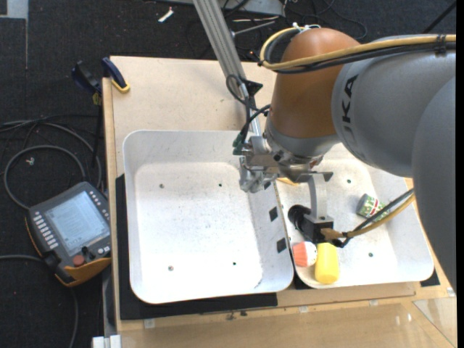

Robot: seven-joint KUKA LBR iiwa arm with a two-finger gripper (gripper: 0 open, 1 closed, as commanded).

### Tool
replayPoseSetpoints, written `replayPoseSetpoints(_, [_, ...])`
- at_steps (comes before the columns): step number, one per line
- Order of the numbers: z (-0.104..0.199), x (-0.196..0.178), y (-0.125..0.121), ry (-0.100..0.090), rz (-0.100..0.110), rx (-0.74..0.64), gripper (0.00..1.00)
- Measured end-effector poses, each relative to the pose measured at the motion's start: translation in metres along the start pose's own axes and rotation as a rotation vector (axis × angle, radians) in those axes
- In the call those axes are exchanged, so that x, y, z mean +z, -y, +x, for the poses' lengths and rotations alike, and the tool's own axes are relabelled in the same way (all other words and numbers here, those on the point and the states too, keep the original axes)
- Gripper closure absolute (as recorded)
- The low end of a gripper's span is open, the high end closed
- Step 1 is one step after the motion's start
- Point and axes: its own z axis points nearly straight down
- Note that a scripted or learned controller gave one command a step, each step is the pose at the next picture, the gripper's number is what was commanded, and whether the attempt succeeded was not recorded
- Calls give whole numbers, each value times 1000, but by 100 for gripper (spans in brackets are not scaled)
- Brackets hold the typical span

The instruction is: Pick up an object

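Note:
My gripper (251,177) hangs low over the ridge where the two white bins meet, at the right edge of the left bin (181,223). Nothing shows between its tips from this angle. In the right bin (406,263), near its front left corner, a yellow block (328,264) lies beside an orange and white ball (303,253). A small green, white and red packet (369,206) lies further right, partly under the arm. All three are well to the front and right of the gripper. The arm's bulk hides much of the right bin.
Two small black squares (278,228) sit on the sloping wall between the bins. A metal rail (217,35) slants down from the back toward the gripper. A blue and yellow clamp (112,75) lies on the bench's back left corner. A teach pendant (69,230) rests on the floor at left.

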Motion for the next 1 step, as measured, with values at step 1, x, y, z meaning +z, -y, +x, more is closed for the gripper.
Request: replayPoseSetpoints(1, [-3,0,-1,2,-1,7,0])
